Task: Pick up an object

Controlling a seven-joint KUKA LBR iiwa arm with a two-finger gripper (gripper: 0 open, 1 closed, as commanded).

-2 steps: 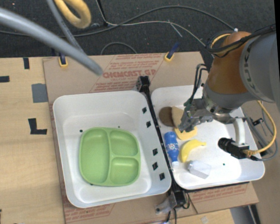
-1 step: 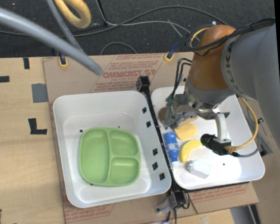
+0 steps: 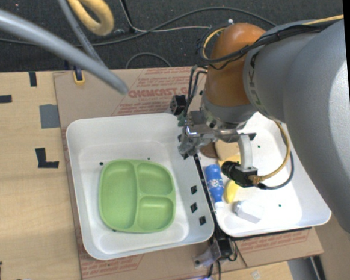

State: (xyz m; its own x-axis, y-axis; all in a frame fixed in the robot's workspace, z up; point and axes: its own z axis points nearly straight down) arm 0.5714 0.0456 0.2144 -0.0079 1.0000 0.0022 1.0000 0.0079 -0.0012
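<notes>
bench: cardboard sheet (image 3: 159,95) under two shallow white bins, black cables (image 3: 154,26) on dark floor behind; tape marks on the wood at left.
left bin (image 3: 79,150): holds a green divided plate (image 3: 137,195), lying flat near the middle, well apart from the arm.
right bin (image 3: 301,211): holds the small pickable items, grouped against its left wall.
blue object (image 3: 214,183): cylinder-like, lying lengthwise just beside the wall between the bins.
yellow object (image 3: 231,191): touching or just beside the blue one, partly hidden by a black fitting (image 3: 238,173) on the arm's hose.
grey-white block (image 3: 246,212): nearest the front, just below the yellow object.
arm (image 3: 291,79): reaches in from the right; orange band (image 3: 232,65) sits above the wrist, over the rear part of the right bin.
gripper (image 3: 190,142): hangs at the wall between the bins, behind the blue object; jaw state cannot be told, as the wrist body and cabling mask it.
task item location: likely the cluster in the right bin, none of it lifted.
placement rationale: judged, the tool is positioned over the wall-side cluster for a descent; the closeness of the wall may hinder a clean grasp.
</notes>
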